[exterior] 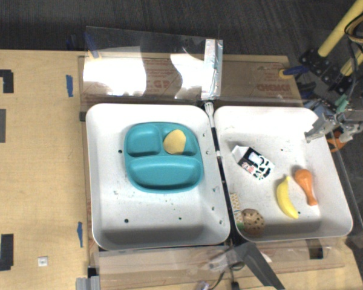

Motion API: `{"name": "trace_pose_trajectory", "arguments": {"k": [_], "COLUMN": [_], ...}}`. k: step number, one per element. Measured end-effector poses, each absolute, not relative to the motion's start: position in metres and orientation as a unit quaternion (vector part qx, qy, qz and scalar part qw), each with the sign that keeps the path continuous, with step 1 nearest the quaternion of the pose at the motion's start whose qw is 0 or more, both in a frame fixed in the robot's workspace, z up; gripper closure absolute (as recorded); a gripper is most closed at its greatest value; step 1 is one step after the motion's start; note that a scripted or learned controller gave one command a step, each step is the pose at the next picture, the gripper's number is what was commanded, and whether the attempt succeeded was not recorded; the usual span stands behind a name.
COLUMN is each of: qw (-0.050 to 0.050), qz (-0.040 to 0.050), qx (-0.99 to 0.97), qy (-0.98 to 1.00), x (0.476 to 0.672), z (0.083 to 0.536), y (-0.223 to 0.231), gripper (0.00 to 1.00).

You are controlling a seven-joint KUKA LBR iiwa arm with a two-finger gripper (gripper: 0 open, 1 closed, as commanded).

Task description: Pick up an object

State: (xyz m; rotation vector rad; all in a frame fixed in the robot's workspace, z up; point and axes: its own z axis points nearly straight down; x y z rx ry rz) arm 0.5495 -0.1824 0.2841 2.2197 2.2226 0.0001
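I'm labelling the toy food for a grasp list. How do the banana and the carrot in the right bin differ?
The banana is yellow and gently curved; the carrot is orange and tapers from a rounded top to a narrow tip. The banana lies nearer the bin's middle, the carrot just beyond it toward the right wall. Both lie flat, side by side, in the right bin, similar in length.

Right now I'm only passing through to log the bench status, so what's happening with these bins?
The arm's gripper sits at the right edge of the right bin, near its upper corner, with nothing seen in it. That bin holds a banana, an orange carrot-like toy, a black-and-white packet and a cookie near the front edge. In the left bin a teal divided plate carries a yellow piece in its upper right compartment. No pick has been made yet.
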Motion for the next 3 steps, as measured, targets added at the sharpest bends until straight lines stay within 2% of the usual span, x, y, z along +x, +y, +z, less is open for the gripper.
{"name": "trace_pose_trajectory", "arguments": {"k": [1, 2, 3], "qw": [-0.004, 0.001, 0.002], "qz": [-0.0018, 0.0007, 0.0010], "qx": [0.670, 0.670, 0.670], "qy": [0.742, 0.743, 0.742], "x": [0.531, 0.485, 0.485], "z": [0.175, 0.093, 0.103], "y": [-0.163, -0.171, -0.171], "gripper": [0.00, 0.00, 1.00]}}
